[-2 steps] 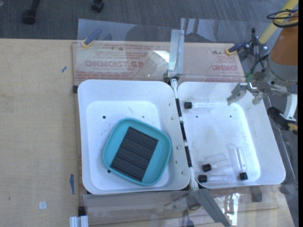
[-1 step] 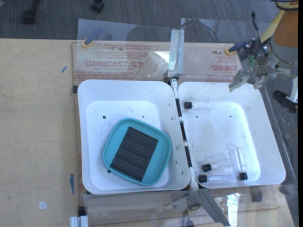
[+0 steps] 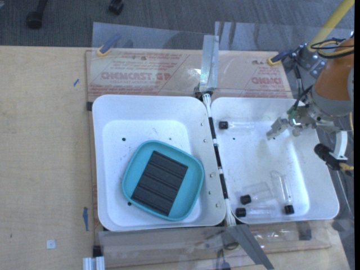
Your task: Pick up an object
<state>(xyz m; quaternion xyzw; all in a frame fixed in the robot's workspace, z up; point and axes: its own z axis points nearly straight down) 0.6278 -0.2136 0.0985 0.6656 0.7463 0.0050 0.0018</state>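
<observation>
You are at the approach step: the gripper (image 3: 279, 127) hangs over the upper part of the right bin (image 3: 320, 207), and I cannot tell its state, but nothing is seen in it. The nearest thing to pick is the clear tube (image 3: 236, 125) with a black cap just to its left; three more tubes (image 3: 264, 198) lie near the bin's lower edge. For the next move you must lower onto one tube; the bin wall close beside it may hinder you, while the teal tray (image 3: 194, 176) stays apart in the left bin (image 3: 112, 117).
</observation>
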